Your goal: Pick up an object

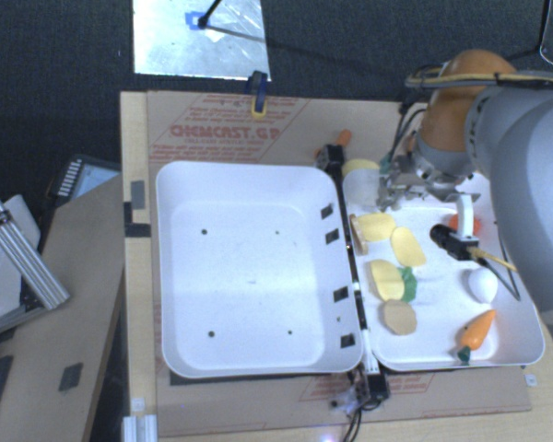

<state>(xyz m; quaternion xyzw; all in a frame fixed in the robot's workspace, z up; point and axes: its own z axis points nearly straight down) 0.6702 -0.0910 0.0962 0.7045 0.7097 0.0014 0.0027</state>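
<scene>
Gripper (394,191): mine, reaching in from the right over the far end of the right bin (525,350). I cannot tell whether it is released or clenched.
Nearest object: a flat yellow square piece (374,226), lying just on the near side of my gripper by the bin's left wall.
Yellow oval (407,247): smooth and pale yellow, just beside the square piece, towards the bin's middle.
Yellow wedge (384,279): nearer the camera, touching a small green piece (410,284) on its right.
Tan disc (399,318): round and flat, just below the wedge.
White egg (482,285): glossy, on the bin's right side, apart from the yellow pieces.
Carrot (476,330): orange with a green tip, tilted, in the near right corner.
Pale yellow lump (359,167): in the far left corner, beside my gripper.
Left bin (180,247): white, side by side with the right bin on the tabletop (138,320).
</scene>
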